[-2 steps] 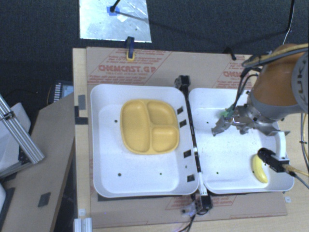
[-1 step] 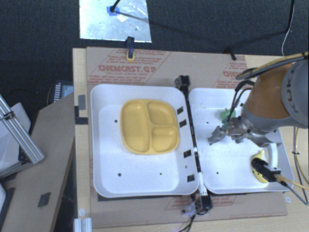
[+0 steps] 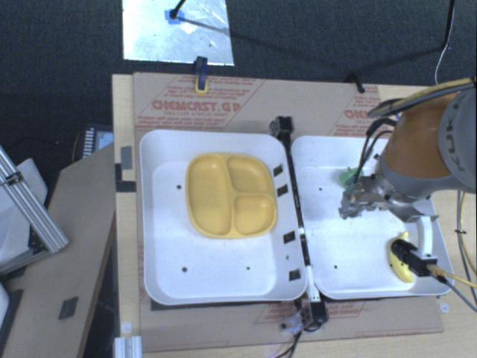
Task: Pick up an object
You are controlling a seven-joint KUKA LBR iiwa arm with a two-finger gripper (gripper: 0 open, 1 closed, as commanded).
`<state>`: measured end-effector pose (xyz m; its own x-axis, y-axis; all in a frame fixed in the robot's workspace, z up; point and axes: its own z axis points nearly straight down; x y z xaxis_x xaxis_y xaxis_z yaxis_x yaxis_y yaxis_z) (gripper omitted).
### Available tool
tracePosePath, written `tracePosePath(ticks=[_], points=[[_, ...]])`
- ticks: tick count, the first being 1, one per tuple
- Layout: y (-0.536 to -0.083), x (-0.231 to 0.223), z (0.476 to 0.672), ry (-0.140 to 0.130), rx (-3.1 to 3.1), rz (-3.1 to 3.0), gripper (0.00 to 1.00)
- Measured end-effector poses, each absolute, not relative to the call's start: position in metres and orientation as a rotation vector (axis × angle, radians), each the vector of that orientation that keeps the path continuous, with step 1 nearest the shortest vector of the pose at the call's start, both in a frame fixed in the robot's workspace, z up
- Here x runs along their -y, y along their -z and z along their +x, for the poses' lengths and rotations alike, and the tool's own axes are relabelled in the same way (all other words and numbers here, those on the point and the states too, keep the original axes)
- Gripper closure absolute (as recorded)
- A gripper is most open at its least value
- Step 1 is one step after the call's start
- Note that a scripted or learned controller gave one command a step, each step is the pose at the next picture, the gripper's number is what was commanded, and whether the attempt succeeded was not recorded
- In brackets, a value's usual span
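A yellow divided plate (image 3: 229,195) is seen lying flat in the left bin (image 3: 160,274), while a yellow banana-shaped object (image 3: 399,261) lies near the right bin's (image 3: 328,274) lower right corner. The end effector (image 3: 352,203) is positioned low over the right bin, just beside a small green object (image 3: 348,176); whether anything is gripped cannot be told

We see two bins side by side: the left bin (image 3: 160,222) holds a tray (image 3: 229,195) near its middle. In the right bin (image 3: 335,267), a banana (image 3: 399,262) lies near the front right corner, and perhaps a small object (image 3: 349,176) sits beside the gripper (image 3: 350,206).
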<state>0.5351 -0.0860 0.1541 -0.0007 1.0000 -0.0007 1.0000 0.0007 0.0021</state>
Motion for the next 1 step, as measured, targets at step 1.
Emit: tracePosePath(ticks=[1], points=[[-0.2175, 0.0875, 0.5328, -0.007, -2.221, 2.213, 1.00]])
